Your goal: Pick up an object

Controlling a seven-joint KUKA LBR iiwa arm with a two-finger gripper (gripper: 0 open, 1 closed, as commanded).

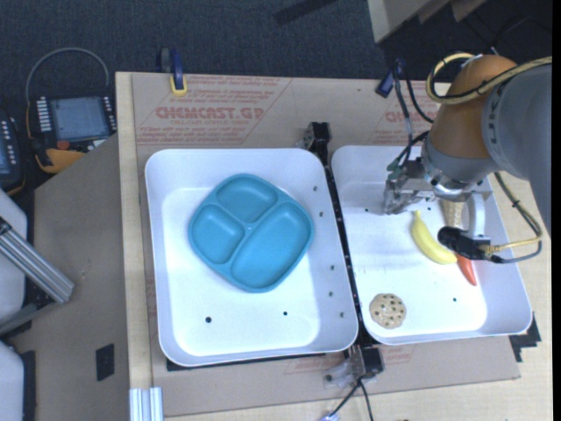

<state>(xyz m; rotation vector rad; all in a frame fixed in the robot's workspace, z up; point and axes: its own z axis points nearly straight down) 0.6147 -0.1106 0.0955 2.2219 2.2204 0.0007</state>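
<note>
In the right bin (368, 169) a yellow banana (431, 242) lies toward the middle right. A slim red-orange piece (470, 270) sits by the banana's lower end. A round speckled cookie (387, 310) rests near the front wall. My gripper (403, 196) hangs low over the bin's back half, just up and left of the banana's top end, with nothing visibly held. The orange-banded wrist (460, 121) rises behind it.
The left bin (166, 235) holds a blue divided plate (252, 231). A black clamp (317, 135) sits where the two bins meet at the back. A dark connector with a yellow cable (500, 251) hangs over the right bin beside the banana.
</note>
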